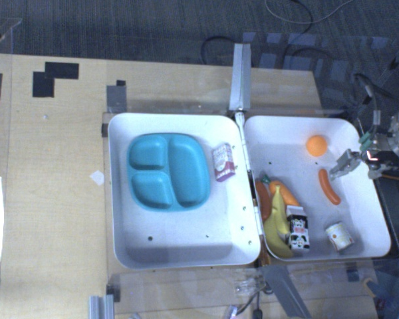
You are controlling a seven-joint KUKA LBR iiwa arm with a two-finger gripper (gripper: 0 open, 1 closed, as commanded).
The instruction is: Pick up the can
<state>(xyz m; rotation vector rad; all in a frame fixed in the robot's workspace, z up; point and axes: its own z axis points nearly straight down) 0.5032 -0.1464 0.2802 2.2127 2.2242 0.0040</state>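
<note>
Reaching for the can (339,236) means you must first bring the gripper (356,159) down the right bin (279,128), because the can lies tipped on its side near that bin's front right corner, while the tool hangs by the bin's right wall, nearer the back. The fingers look spread, with nothing between them, though the view is small and you should confirm that.

Between tool and can lies the sausage (329,186), slanted just beside the right wall. Keep the wrist high as you pass over it, so you do not drag it along. The orange ball (316,145) sits farther back and is no obstacle.

The can rests apart from the small carton (297,226) and the bananas (274,219) along the bin's left wall, so you have room on that side. The right wall and front rim are close, though. Turn the fingers to straddle the can across its round body, not its ends, and descend straight. A rolling can will probably slip from an off-centre pinch, so centre before you close.
</note>
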